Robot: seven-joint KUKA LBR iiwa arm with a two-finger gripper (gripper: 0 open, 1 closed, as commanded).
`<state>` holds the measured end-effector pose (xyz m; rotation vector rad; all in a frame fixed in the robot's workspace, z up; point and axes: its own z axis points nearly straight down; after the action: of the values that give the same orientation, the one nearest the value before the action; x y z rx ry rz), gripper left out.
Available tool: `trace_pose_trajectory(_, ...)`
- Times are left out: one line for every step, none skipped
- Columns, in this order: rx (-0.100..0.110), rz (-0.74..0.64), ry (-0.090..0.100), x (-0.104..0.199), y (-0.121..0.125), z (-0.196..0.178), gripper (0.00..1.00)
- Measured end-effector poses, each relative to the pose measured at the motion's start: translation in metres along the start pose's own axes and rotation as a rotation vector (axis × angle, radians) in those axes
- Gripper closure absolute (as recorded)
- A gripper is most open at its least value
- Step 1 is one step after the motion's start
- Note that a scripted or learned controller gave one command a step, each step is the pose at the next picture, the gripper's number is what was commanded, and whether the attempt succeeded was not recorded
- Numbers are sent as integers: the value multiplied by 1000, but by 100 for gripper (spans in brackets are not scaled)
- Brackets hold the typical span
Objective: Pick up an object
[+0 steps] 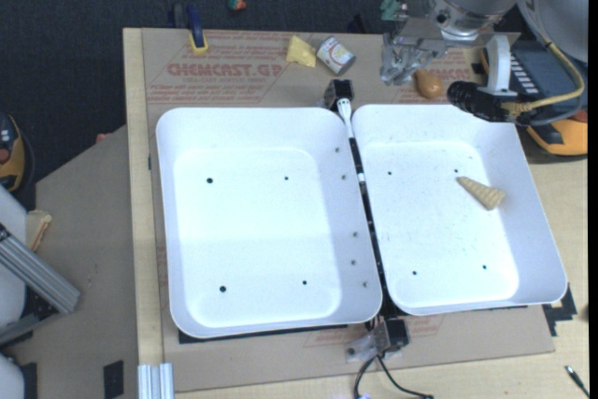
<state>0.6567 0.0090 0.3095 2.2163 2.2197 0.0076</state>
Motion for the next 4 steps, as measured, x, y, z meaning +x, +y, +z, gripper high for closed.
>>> trace_pose_trajectory(0, 10, -5, -86, 10, -24, 100)
trace_pose_trajectory(12, -4, 2, -11, 4, 10, 100)
trace_pose_trajectory(0, 7, -3, -75, 10, -21, 100)
trace_pose_trajectory(12, -5, 2, 7, 7, 24, 100)
